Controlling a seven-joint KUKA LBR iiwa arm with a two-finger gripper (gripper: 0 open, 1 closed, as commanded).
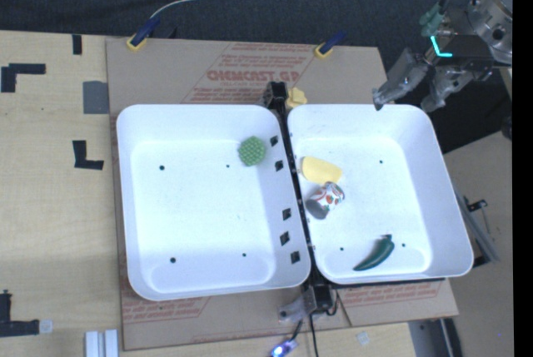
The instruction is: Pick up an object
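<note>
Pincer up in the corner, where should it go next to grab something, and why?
Probably it should swing in over the right bin and line up above one item. The pincer hangs past that bin's far right corner, above nothing it could grab. A yellow object, a small can and a green pepper lie in that bin; the pepper lies apart from the others, so it looks easiest.

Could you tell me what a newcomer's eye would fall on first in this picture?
Most likely the two white bins side by side, the left bin and the right bin, bright against the brown bench. Next come the coloured items: a green ball at the back of the left bin, and a yellow object, a small can and a green pepper in the right. The gripper hangs above the right bin's far corner.
</note>
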